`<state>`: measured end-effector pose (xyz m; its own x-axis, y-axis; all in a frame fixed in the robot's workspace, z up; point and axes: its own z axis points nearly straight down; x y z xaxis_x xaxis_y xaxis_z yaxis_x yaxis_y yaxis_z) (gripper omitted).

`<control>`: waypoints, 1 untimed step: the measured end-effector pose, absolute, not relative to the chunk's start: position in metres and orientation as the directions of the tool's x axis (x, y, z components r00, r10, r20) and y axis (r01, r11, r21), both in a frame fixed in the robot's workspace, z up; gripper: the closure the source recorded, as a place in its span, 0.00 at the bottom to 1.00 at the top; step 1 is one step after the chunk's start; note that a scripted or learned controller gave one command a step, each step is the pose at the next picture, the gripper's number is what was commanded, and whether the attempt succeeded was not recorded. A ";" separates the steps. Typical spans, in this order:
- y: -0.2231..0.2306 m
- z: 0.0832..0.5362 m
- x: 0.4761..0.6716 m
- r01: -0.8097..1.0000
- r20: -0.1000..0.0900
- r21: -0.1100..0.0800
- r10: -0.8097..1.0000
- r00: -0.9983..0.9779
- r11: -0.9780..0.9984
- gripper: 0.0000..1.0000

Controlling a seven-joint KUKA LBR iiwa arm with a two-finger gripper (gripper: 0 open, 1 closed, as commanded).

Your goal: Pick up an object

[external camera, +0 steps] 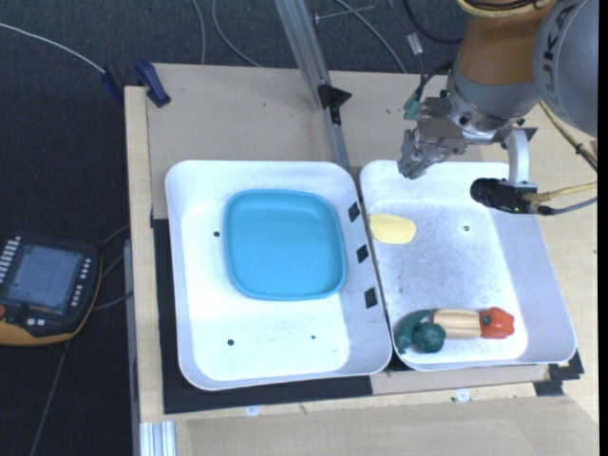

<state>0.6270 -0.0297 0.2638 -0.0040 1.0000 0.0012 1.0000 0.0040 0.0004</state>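
Yellow, a small flat object (392,228) lies in the right bin (532,255), near its far left corner. The gripper (415,166) hangs over that bin's far edge, just beyond the yellow piece; I cannot tell how it is set. At the near edge lies a wooden toy (456,326) with green and red ends. A blue plate (284,244) sits in the left bin (190,255).

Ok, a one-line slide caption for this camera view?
KUKA arm's tool hovers at the right bin's far edge, near a yellow piece; blue tray sits in the left bin.
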 end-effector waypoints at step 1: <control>0.015 0.262 0.597 1.000 0.001 0.001 1.000 -0.003 0.003 1.00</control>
<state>0.5971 0.0146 0.2618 -0.0033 1.0000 0.0011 1.0000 0.0032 0.0009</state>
